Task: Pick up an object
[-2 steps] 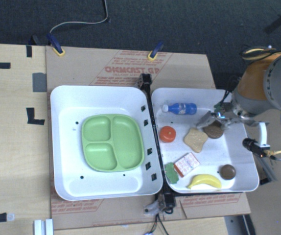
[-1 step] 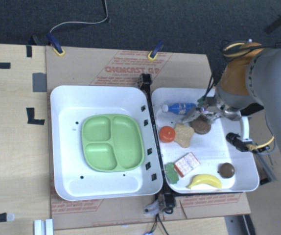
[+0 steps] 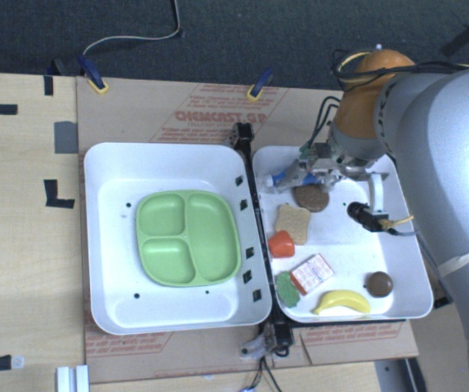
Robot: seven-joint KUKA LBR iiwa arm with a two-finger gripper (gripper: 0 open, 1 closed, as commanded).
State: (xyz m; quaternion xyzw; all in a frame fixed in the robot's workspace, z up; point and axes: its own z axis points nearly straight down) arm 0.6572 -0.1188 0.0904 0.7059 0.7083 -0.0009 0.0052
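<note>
My gripper (image 3: 314, 172) hangs low over the far left part of the right bin (image 3: 406, 260). Directly under and in front of it lies a brown round cookie-like piece (image 3: 310, 198), touching or nearly touching the gripper's tip. A small blue item (image 3: 279, 180) lies just left of the gripper by the bin wall. A tan bread slice (image 3: 293, 222) sits in front of the brown piece, with a red piece (image 3: 281, 244) beside it. Nothing shows as lifted.
Near the right bin's front lie a green piece (image 3: 287, 288), a red-and-white packet (image 3: 311, 273), a yellow banana (image 3: 341, 302) and a brown ball (image 3: 378, 283). The left bin (image 3: 104, 186) holds a green divided plate (image 3: 189, 237). The arm's grey body covers the right side.
</note>
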